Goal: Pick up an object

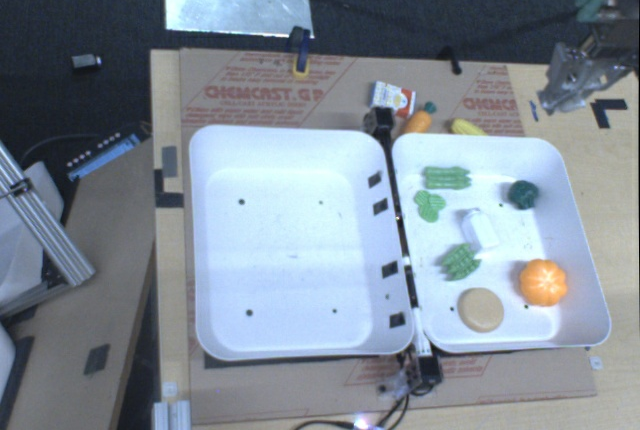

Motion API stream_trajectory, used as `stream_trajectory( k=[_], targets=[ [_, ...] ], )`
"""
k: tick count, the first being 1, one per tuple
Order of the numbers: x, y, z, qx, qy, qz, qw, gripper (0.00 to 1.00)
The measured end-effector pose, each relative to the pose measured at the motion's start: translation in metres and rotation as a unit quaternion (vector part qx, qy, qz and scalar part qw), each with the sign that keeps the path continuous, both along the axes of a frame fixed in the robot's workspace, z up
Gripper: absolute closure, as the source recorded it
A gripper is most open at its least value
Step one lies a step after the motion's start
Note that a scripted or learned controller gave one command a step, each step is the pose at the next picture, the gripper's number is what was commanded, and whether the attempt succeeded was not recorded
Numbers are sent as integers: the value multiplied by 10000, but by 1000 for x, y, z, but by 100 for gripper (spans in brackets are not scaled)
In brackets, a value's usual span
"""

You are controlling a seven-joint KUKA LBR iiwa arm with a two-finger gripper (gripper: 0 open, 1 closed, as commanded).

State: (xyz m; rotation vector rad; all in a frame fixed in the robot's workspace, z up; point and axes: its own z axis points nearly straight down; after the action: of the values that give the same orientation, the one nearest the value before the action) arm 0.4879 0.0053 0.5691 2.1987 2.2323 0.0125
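The right bin (pixel 585 218) holds several small items. A green pea pod (pixel 446 178) and a flat green leaf piece (pixel 430 206) lie at its back left. A dark green broccoli (pixel 522 194) sits at the back right, a white block (pixel 480 228) in the middle, and a ridged green piece (pixel 460 261) below it. An orange (pixel 542 282) and a tan round disc (pixel 481 309) rest near the front. My gripper (pixel 565 96) hangs above the bench beyond the bin's back right corner, apart from every item.
The left bin (pixel 210 248) lies beside the right one. Behind the bins on the cardboard sit a small box (pixel 392 98), a carrot (pixel 418 122) and a yellow banana (pixel 467 128). A yellow clamp (pixel 299 53) stands at the back edge.
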Motion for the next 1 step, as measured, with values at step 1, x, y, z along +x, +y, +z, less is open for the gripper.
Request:
stream_trajectory(
  k=[1],
  targets=[
    [0,0,0,1,3,5,10000,0]
  ],
)
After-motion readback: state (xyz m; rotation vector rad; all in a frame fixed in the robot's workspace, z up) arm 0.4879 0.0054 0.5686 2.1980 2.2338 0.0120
